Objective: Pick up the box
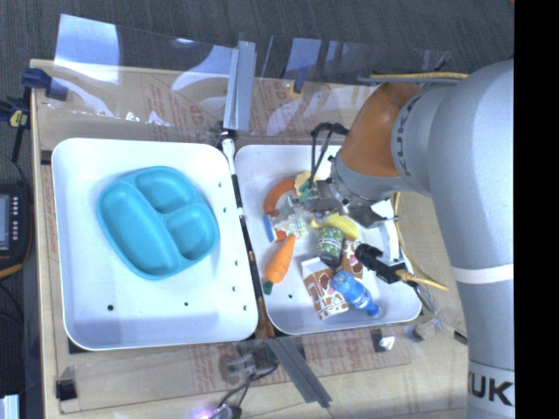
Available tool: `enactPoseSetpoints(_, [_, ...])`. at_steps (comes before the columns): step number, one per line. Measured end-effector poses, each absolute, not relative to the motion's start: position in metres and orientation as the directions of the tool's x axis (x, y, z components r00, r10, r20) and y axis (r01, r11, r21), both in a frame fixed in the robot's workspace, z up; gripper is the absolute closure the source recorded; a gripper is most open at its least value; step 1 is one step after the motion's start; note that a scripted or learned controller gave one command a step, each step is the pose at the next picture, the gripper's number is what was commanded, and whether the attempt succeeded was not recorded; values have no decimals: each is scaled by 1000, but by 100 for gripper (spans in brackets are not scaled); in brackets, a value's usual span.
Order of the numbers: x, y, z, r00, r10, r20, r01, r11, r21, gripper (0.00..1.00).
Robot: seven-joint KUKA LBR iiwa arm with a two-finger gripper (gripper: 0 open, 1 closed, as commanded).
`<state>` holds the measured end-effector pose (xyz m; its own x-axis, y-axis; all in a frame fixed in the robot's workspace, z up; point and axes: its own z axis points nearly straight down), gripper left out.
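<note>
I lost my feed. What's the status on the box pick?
Gripper low in right bin, among clutter. Box flat near front wall, not held. Blue bottle lies across it; carrot beside.

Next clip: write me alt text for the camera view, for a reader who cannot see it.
A grey arm reaches from the right over the right bin, which holds a carrot, a banana, a blue bottle and a brown-and-white box. The left bin holds a blue divided tray.

Wood bench (131, 112) w/ clear panels, dark carpet floor (262, 7) behind.
</note>
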<state>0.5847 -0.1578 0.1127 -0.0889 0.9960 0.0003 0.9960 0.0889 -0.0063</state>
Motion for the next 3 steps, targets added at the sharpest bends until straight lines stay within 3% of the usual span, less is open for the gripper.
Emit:
enactPoseSetpoints(1, [595,-154,98,-156,988,0,988,156,4,0])
enactPoseSetpoints(2, [586,-133,92,-217,976,5,976,217,-6,0])
enactPoseSetpoints(3, [586,-134,101,-222,975,4,975,222,-9,100])
